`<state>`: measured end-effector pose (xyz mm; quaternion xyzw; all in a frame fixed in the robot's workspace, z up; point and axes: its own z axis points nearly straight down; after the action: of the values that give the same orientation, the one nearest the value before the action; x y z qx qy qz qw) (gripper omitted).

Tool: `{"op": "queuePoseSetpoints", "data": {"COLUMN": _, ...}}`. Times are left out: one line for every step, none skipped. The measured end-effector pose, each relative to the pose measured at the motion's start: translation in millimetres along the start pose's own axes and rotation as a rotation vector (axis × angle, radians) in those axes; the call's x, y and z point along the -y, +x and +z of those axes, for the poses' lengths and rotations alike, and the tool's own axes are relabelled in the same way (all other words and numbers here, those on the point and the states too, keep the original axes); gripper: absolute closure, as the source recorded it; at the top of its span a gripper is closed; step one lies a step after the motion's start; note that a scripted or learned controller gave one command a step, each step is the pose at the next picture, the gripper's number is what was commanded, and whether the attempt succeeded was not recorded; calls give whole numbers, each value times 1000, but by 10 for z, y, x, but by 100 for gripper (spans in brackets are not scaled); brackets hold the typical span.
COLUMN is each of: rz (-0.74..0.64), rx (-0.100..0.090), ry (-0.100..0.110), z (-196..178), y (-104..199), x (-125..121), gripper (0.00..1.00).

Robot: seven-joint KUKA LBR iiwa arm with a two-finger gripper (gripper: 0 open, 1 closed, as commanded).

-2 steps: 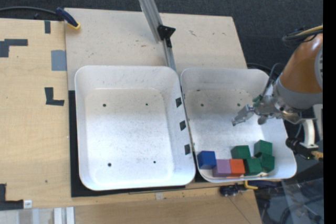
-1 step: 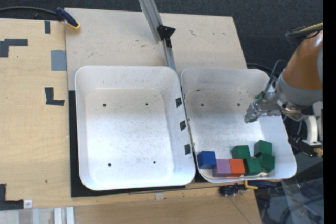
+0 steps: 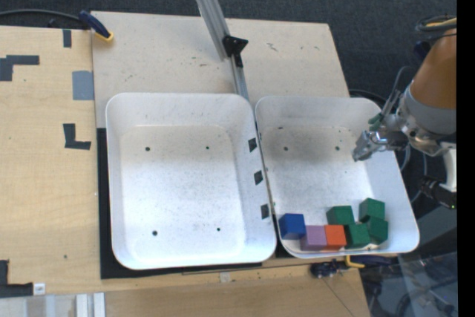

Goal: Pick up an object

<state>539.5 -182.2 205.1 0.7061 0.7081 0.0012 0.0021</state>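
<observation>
Several small blocks lie along the near edge of the right bin (image 3: 312,115): a blue block (image 3: 292,225), a purple block (image 3: 316,236), an orange block (image 3: 335,235) and green blocks (image 3: 364,220) clustered to their right. My gripper (image 3: 365,148) hangs over the right bin's far right side, well above and behind the blocks, pointing down and left. Nothing shows between its fingers.
The left bin (image 3: 182,182) sits beside the right one, with black clips on the shared rim. A slanted metal rail (image 3: 211,4) crosses the bench behind the bins. Cables and a stand lie beyond the right bin's right edge.
</observation>
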Motion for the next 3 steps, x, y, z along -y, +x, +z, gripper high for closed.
{"op": "queuePoseSetpoints", "data": {"rz": 0, "rx": 0, "ry": 1, "z": -437, "y": 33, "x": -57, "gripper": 100}}
{"op": "queuePoseSetpoints", "data": {"rz": 2, "rx": 0, "ry": 5, "z": -636, "y": 35, "x": -61, "gripper": 100}}
{"op": "queuePoseSetpoints", "data": {"rz": -3, "rx": -2, "ry": 5, "z": -558, "y": 586, "x": -146, "gripper": 100}}
